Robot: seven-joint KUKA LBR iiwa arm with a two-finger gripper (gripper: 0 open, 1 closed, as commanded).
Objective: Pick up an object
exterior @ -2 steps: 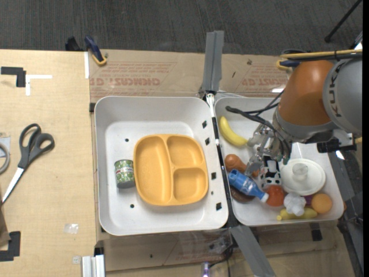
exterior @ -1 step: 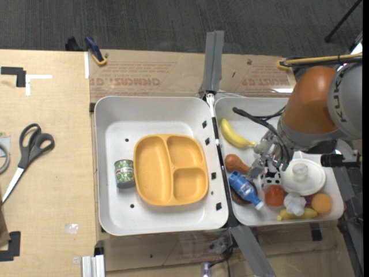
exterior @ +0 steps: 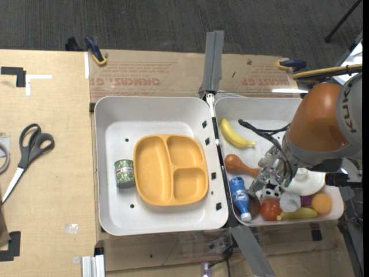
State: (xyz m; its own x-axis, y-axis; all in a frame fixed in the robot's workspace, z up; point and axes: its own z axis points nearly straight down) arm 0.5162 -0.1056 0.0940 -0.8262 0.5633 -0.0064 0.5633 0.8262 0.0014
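The arm's pincer (exterior: pixel 271 180) hangs low in the right bin (exterior: pixel 262 105), above a red tomato (exterior: pixel 269 208) and beside a blue bottle (exterior: pixel 239 196). Whether it grips anything cannot be told. A yellow tray (exterior: pixel 170 169) fills the left bin (exterior: pixel 115 154)

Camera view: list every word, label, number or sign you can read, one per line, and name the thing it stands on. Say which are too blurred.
"KU": black letters on the arm's grey casing, cut off at the edge.
Red print on the cardboard sheet: upside down, too blurred to read.
Label on the small green can: too small to read.
Label on the blue bottle: too small to read.
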